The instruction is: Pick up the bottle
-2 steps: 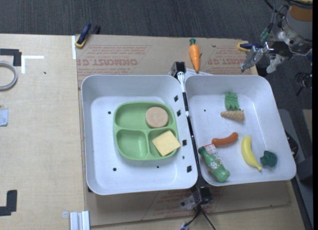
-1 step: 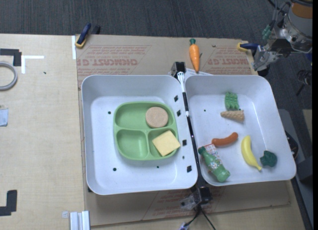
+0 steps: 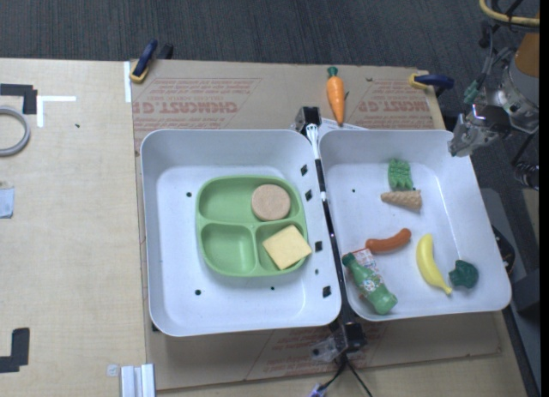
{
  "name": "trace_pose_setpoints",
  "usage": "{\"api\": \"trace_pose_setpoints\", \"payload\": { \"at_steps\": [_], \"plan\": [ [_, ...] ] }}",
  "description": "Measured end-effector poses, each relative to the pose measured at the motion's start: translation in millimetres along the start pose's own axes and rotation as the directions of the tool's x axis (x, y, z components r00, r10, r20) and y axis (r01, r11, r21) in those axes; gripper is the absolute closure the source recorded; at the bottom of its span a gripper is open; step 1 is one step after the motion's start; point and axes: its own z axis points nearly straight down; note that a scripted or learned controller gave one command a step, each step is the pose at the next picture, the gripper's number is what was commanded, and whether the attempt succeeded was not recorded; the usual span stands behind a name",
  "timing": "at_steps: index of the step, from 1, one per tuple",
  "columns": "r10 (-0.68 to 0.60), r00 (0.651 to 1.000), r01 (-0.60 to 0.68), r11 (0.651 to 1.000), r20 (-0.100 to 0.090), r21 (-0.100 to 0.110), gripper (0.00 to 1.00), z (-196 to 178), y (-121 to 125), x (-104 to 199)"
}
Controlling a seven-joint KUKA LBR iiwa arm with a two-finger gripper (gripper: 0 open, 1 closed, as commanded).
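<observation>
A green bottle (image 3: 370, 282) with a red-and-white label near its cap lies on its side in the front left corner of the right bin (image 3: 480, 207). My gripper (image 3: 465, 140) hangs at the bin's far right corner, over its rim, well away from the bottle. Nothing shows between its fingers.
The right bin also holds a sausage (image 3: 388, 242), a banana (image 3: 431, 264), broccoli (image 3: 464, 274), an ice cream cone (image 3: 401, 200) and a green piece (image 3: 399, 173). The left bin (image 3: 163, 241) holds a green divided tray (image 3: 219, 245) with a cookie (image 3: 271, 201) and cheese (image 3: 286, 248). A carrot (image 3: 334, 93) lies behind the bins.
</observation>
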Motion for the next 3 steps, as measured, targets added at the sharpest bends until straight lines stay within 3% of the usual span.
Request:
{"api": "trace_pose_setpoints", "payload": {
  "at_steps": [1,2,3],
  "plan": [
    [0.058,0.998,-0.058,0.998,0.000,0.001,1.00,-60.4,-61.7,-15.6],
    [0.284,0.959,-0.284,0.959,0.000,0.002,1.00,-10.3,-108.0,35.7],
    [0.311,0.950,-0.311,0.950,0.000,0.002,1.00,-13.4,-165.8,98.5]
  ]
}}
